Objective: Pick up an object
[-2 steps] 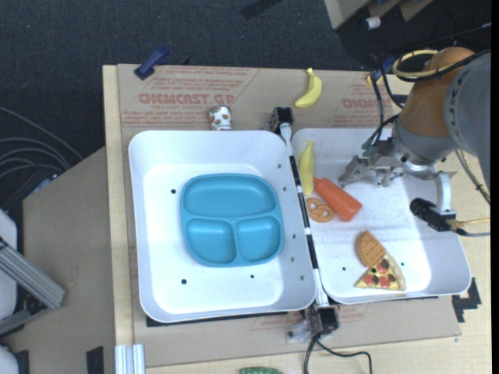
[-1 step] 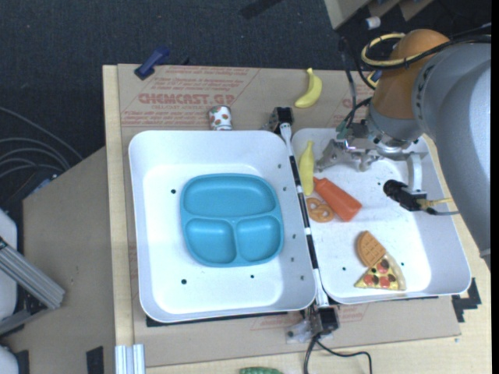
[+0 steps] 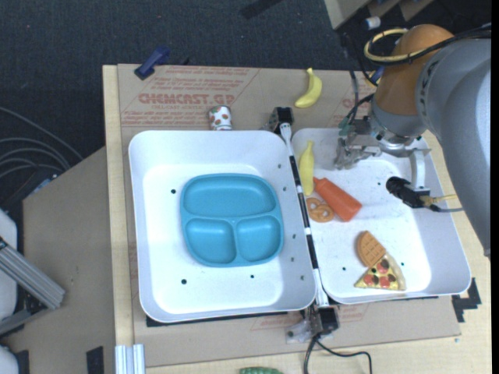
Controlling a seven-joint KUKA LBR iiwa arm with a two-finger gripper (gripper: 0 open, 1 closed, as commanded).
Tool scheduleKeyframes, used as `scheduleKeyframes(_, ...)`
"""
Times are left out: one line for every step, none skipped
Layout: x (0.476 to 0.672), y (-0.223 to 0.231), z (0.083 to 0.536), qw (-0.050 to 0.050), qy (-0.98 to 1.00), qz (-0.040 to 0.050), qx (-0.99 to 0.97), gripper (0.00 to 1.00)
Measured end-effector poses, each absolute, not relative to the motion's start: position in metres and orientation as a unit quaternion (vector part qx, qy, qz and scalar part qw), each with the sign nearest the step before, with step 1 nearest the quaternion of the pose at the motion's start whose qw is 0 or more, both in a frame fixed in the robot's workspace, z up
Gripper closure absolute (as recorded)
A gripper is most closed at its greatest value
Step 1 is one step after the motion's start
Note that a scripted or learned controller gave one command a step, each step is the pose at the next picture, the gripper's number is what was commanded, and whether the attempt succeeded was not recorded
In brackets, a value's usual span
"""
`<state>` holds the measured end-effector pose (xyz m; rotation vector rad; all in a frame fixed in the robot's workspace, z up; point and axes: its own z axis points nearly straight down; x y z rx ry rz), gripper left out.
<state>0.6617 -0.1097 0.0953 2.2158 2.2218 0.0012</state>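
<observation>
My gripper (image 3: pixel 348 153) hangs over the far part of the right bin (image 3: pixel 437 248), its tip close above the bin floor, with nothing visible in it. Left of it a yellow banana-shaped piece (image 3: pixel 307 166) lies along the bin's left wall. An orange carrot (image 3: pixel 338 197) lies just below and left of the gripper, beside a small pretzel (image 3: pixel 319 209). Nearer the front sit a brown bread slice (image 3: pixel 369 247) and a pizza slice (image 3: pixel 382 276).
The left bin (image 3: pixel 152 232) holds a blue divided plate (image 3: pixel 231 217). On the bench behind the bins lie a second yellow banana (image 3: pixel 309 89), a small red-and-white object (image 3: pixel 221 117) and a blue piece (image 3: pixel 150 63). My arm covers the right bin's far right corner.
</observation>
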Motion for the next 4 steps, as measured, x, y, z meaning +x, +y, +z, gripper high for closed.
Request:
scheduleKeyframes(0.662,-0.109,0.095,0.002,0.708,0.0001,0.706,0.00)
scheduleKeyframes(0.662,-0.109,0.105,0.003,0.708,0.0005,0.706,1.00)
scheduleKeyframes(0.662,-0.109,0.105,0.003,0.708,0.0004,0.706,0.00)
scheduleKeyframes(0.576,-0.104,0.084,-0.001,0.707,-0.0006,0.708,0.00)
